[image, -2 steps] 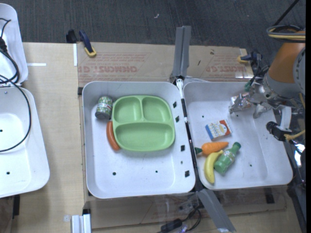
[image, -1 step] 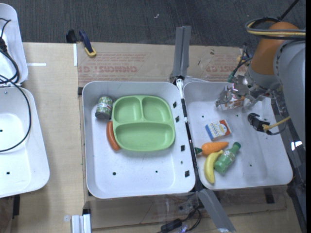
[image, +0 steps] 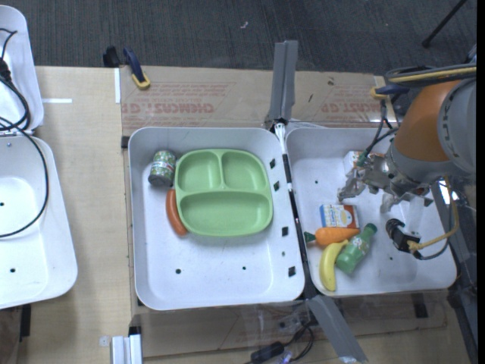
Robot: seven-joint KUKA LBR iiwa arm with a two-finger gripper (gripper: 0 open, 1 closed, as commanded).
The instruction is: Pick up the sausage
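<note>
So, nearest the front edge of the right bin [image: 424,279] there's a banana [image: 327,265], a green bottle [image: 356,249] and a carrot [image: 333,235] bunched together, with a small carton [image: 338,216] just behind. The sausage [image: 175,212] lies in the left bin [image: 204,283], touching the left rim of the green plate [image: 224,191], a can [image: 161,167] behind it. The pincer [image: 362,179] hovers over the right bin's far half; can't tell if it's clenched or released.

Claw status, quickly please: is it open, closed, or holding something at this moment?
Claw: over the right bin, nothing visible in it; open or closed cannot be told. The sausage lies in the left bin beside the green plate.
</note>
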